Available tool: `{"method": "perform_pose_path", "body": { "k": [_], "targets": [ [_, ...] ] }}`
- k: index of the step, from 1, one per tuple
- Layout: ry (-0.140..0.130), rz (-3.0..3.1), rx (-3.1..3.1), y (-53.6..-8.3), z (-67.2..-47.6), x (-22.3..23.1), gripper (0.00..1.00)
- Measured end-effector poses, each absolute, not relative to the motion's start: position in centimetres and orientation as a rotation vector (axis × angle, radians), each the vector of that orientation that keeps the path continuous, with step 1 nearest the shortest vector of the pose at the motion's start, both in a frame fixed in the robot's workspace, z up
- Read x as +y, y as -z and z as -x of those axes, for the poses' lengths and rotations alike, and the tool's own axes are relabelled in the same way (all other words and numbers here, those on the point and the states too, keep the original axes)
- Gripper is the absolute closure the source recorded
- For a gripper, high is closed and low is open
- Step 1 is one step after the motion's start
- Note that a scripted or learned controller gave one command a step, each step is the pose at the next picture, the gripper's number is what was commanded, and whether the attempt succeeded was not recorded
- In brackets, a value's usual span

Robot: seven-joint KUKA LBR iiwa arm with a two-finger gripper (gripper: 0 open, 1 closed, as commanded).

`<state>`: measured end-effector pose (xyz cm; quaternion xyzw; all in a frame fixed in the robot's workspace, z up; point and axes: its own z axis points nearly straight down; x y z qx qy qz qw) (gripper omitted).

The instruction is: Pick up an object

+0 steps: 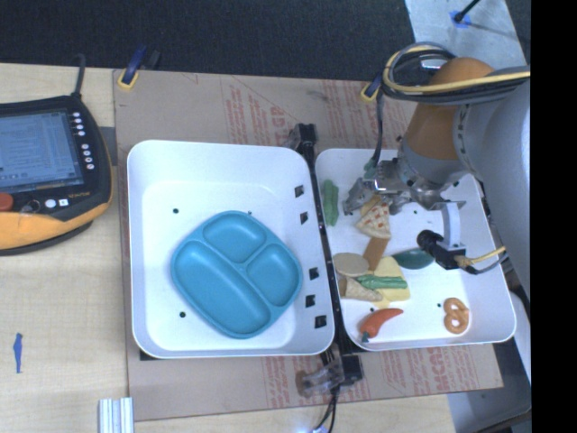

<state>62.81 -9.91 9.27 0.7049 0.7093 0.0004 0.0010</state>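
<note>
The right white bin (478, 332) holds several toy foods. A pizza slice (375, 221) lies near its upper middle, with a green pickle (330, 202) to its left by the bin wall. Lower down are a beige disc (351, 263), a yellow cheese piece (390, 268), a green bean pod (382, 283), a red chili (380, 321), a dark teal piece (413, 259) and a pretzel (456, 316). My gripper (379, 193) hangs low over the bin's upper part, right above the top edge of the pizza slice. Whether it touches the slice is hidden by the wrist.
The left white bin (153, 179) holds a blue divided plate (236, 273). A control pendant (45, 165) lies on the bench at far left. The arm's grey body (491, 152) and a black cable part (442, 247) cover the right bin's right side.
</note>
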Motion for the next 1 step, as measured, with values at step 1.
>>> {"method": "perform_pose_path", "body": {
  "k": [1],
  "targets": [
    [0.009, -2.222, 2.230, -9.14, -57.61, -9.93, 0.00]
  ]
}}
